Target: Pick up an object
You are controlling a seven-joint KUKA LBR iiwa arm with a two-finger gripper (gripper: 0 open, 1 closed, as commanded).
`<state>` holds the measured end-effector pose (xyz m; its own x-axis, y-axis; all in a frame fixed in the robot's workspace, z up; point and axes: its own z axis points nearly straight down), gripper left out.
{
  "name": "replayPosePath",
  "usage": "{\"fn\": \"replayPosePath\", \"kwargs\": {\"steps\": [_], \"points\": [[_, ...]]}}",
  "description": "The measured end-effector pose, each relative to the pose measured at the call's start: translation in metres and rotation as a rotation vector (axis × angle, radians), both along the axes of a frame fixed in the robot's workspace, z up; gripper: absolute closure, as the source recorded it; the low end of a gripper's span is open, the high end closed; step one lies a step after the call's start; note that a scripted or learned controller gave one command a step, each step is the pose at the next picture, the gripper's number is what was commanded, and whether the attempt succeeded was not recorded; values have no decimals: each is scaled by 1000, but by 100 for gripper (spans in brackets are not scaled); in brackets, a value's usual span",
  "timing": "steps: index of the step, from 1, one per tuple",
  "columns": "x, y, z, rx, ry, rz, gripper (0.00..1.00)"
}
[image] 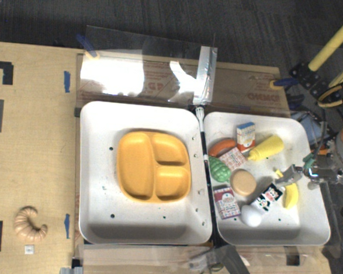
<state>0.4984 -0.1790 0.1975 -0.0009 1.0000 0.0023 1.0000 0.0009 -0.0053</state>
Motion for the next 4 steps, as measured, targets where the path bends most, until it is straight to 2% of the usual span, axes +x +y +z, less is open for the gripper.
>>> {"fn": "replayPosePath", "kwargs": {"steps": [1,2,3,4], "points": [[6,44,-102,-3,-6,90,0],[7,45,-92,-3,-8,89,100],[3,65,-101,-24,-29,411,100],[77,138,-13,-1,-5,190,100]]}}
